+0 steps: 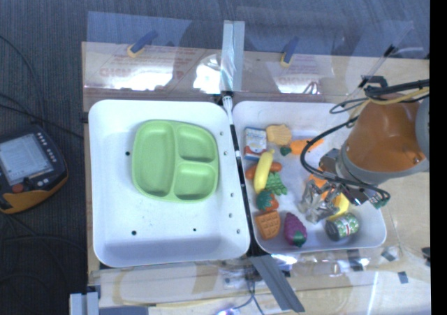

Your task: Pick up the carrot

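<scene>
— Reaching into the right bin [380,233], is the gripper [316,203] closed?
— Can't tell. The carrot [305,145] lies near the far wall, by the bread [278,133]; the near-right corner crowds around the can [342,227].

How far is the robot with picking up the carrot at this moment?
Done: the arm has reached into the right bin, and the gripper is low among the toy food. In hand: nothing can be confirmed; no carrot shows between its fingers. An orange piece that may be the carrot lies near the bin's far wall, apart from the gripper. Left: grasping it and lifting it.
</scene>
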You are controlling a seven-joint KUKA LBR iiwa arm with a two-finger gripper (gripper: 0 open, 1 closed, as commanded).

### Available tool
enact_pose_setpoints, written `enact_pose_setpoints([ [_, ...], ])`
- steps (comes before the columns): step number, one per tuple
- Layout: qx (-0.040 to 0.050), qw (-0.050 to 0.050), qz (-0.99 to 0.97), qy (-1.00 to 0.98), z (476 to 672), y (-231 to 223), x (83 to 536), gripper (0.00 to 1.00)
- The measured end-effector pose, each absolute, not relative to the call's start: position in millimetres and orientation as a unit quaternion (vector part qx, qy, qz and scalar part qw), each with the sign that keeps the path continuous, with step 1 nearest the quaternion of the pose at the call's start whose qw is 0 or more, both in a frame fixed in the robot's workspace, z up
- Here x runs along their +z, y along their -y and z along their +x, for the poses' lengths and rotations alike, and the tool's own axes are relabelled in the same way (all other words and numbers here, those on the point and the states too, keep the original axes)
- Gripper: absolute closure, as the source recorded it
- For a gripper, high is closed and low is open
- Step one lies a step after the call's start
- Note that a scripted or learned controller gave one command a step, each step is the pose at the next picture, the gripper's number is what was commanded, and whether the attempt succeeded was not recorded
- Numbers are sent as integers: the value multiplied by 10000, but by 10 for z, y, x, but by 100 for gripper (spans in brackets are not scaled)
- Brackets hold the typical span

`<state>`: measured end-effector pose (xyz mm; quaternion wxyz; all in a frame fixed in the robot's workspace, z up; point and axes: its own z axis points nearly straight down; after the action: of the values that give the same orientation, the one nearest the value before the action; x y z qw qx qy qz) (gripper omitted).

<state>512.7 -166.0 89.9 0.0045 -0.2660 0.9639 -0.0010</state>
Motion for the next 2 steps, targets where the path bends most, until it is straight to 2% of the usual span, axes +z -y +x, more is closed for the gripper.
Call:
enact_pose_setpoints([
  [1, 4, 15, -3721, -9282, 5509, 1993, 2361, 100],
  [2, 6, 10, -2673, -9636, 5045, 1988, 937, 100],
])
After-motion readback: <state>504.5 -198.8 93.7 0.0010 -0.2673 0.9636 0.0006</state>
